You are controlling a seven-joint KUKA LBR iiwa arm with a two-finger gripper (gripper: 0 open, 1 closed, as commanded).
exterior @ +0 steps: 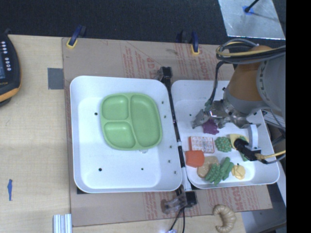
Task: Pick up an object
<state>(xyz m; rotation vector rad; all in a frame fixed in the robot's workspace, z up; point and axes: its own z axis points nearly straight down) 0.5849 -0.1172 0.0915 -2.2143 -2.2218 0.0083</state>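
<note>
The arm reaches in from the right and hangs low over the right bin [181, 97], its gripper [210, 119] down among the toys at the bin's middle. A small purple piece [210, 127] sits right under the metal fingertips, probably touching them, though from here I cannot tell whether the gripper has closed on it or merely rests above it. Just below lie a pink checked card [201, 143], a red block [195, 158], a green broccoli-like piece [223, 144] and green pods [219, 171]. The left bin [87, 174] holds a green divided plate [131, 121].
</note>
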